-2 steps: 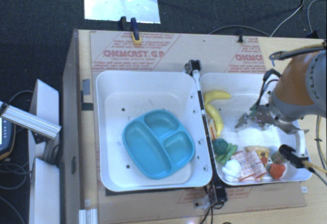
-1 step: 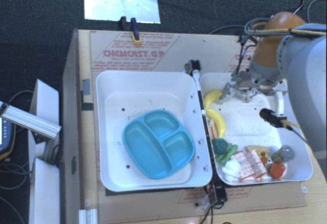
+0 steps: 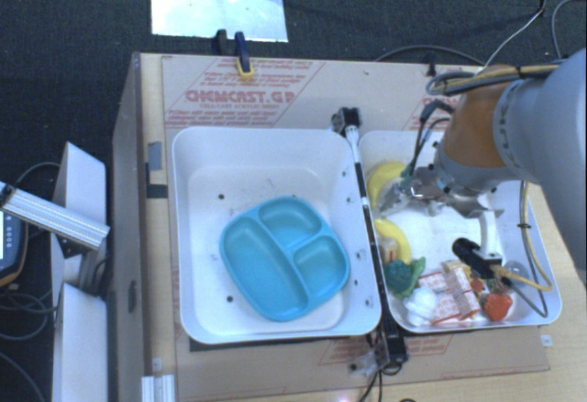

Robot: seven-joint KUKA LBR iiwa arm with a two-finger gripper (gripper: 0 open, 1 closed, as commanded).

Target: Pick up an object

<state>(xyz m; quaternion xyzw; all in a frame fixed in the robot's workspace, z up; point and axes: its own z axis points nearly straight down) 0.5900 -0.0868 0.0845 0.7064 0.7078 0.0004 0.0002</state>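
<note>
1. Yellow rounded plastic toy fruit (image 3: 385, 176): the likeliest target, lying in the far left corner of the right-hand shallow white bin (image 3: 477, 325), close against the wall shared with the neighbouring bin. I judge it light, stiff, smooth and inclined to roll or slip, so I would take it across its narrow middle, squarely.
2. My gripper (image 3: 404, 194): low over that corner, just beside the yellow fruit on its near right side. Whether it is released or clenched I cannot tell, and nothing can be seen held in it.
3. Yellow curved banana-shaped toy (image 3: 394, 240): further along the same left wall, toward the near edge.
4. Green leafy toy vegetable (image 3: 401, 276) and white crumpled lump (image 3: 422, 304): in the near left corner.
5. Orange-and-white flat packet (image 3: 454, 295) and red round toy fruit (image 3: 497, 306): along the near edge.
6. Pale blue divided plastic plate (image 3: 284, 255): in the left-hand shallow white bin (image 3: 183, 235), toward its near right corner.
</note>
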